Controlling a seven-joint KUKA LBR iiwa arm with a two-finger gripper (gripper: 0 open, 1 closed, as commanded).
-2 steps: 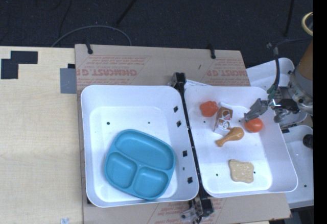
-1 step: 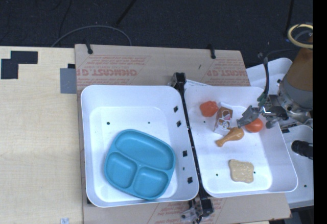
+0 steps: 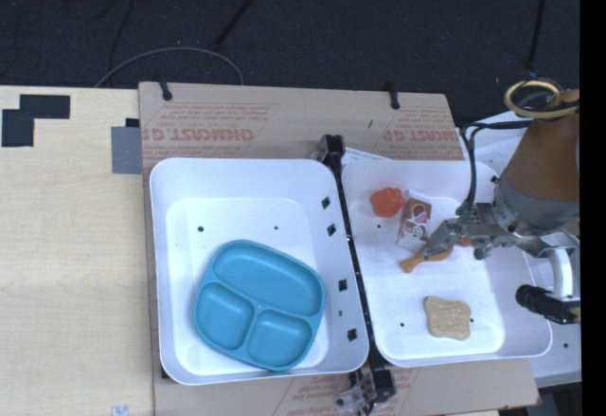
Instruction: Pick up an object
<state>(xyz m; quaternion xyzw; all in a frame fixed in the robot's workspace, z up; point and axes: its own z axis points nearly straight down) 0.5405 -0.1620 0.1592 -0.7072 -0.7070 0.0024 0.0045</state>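
Fixed overhead camera slants down on both bins [image 3: 161, 215]

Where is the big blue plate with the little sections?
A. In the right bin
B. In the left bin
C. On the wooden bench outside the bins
B. The blue plate lies flat in the left bin, while the right bin has small things like the orange ball.

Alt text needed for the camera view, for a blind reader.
A grey arm's gripper reaches into the right bin beside an orange stick-shaped item, with a red object, small packet and tan piece nearby. The left bin holds a blue divided tray.
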